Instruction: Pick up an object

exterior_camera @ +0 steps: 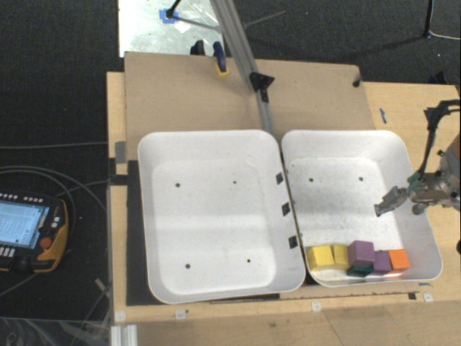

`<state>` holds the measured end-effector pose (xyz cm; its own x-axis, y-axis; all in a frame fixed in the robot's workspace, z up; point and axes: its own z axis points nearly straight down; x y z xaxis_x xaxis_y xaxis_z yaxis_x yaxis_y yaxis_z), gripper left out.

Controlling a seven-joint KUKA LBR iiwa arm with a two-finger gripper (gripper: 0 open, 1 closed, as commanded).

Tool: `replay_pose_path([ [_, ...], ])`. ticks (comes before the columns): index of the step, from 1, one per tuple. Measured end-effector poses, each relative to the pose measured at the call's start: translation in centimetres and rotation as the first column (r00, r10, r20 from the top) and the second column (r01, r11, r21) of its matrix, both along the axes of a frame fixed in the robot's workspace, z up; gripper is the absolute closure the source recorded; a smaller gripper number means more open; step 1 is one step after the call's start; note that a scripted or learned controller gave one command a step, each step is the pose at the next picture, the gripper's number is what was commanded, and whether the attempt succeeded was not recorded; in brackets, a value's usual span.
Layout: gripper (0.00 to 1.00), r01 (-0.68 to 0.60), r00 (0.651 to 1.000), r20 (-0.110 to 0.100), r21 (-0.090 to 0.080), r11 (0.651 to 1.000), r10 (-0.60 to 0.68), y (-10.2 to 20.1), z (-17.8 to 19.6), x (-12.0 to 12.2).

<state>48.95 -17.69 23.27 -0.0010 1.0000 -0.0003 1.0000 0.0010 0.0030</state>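
Blocks, small coloured foam cubes (358,257), are crowding the right white bin's (338,157) near corner; gripper (385,202) is hovering above, grip state unclear.

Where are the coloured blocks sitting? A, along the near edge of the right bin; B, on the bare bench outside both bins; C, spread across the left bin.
A: the blocks are bunched along the near edge of the right bin.

I can read no text, label, brand or number anywhere; lit screen of handheld pendant (21,225) too small to make out.
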Motion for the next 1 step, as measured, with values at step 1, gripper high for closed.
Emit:
replay_pose_path([
  [1, 0.0, -0.013, 1.0, -0.007, 0.005, 1.0, 0.013, 9.1, -8.77, 2.34],
])
